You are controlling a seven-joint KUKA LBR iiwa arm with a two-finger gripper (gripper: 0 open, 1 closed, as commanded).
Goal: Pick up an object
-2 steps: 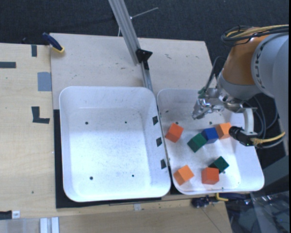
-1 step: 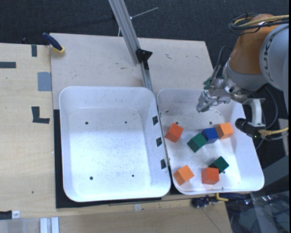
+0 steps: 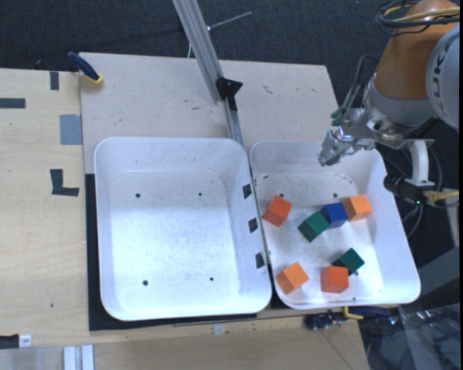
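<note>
**Approach step — nothing gripped yet**

Left bin [image 3: 174, 230] bare. Right bin [image 3: 386, 272] holds my candidates: orange, green and blue blocks, nearest a blue block [image 3: 336, 212]. Gripper [image 3: 329, 154] hovers over the far rim — grip state I cannot tell. Next, I judge: descend onto one block.

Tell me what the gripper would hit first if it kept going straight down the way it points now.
Most likely the bare floor of the right bin near its back wall. The gripper hangs over the bin's far end, clear of the blocks; the nearest, the blue block, lies well forward. Depth is hard to judge from this slant.
</note>
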